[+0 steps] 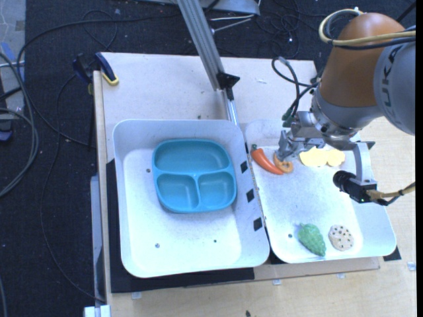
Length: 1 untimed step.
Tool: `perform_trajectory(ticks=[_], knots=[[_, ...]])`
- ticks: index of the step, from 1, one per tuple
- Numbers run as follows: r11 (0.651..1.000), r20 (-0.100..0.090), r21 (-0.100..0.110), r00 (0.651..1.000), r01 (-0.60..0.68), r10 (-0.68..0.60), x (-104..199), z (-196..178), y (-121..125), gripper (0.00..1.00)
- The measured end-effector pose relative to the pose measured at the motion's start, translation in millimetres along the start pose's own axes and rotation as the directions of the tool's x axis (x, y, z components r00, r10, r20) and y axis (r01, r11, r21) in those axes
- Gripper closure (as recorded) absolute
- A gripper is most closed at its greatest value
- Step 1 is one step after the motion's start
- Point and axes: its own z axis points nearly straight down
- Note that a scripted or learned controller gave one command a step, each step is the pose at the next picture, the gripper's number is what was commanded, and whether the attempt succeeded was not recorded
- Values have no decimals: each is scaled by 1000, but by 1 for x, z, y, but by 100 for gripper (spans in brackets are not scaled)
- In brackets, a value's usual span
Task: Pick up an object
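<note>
Hovering claw (287,156) touches orange carrot (269,161) in right bin (370,240)

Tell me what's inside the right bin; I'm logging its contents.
An orange carrot, yellow piece, green item and speckled cookie lie in the right bin. The arm covers its far corner.

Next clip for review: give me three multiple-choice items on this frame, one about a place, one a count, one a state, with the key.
1. Where does the blue three-compartment plastic tray lie?
A. Left white bin
B. Right white bin
C. On the bare bench

2. How many items lie in the right bin?
A. Two
B. Four
C. Six

3. Where is the end effector?
A. Over the tray
B. Down at the orange carrot-shaped toy
C. Outside both bins

Key: A, the tray sits inside the left bin. B, carrot toy, pale yellow piece, green leafy toy, speckled cookie. B, its tip meets the carrot's end.
</note>
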Motion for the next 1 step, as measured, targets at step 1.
perform_trajectory(ticks=[1], knots=[[1000, 1, 1, 1000, -1, 1, 41, 6, 12, 100]])
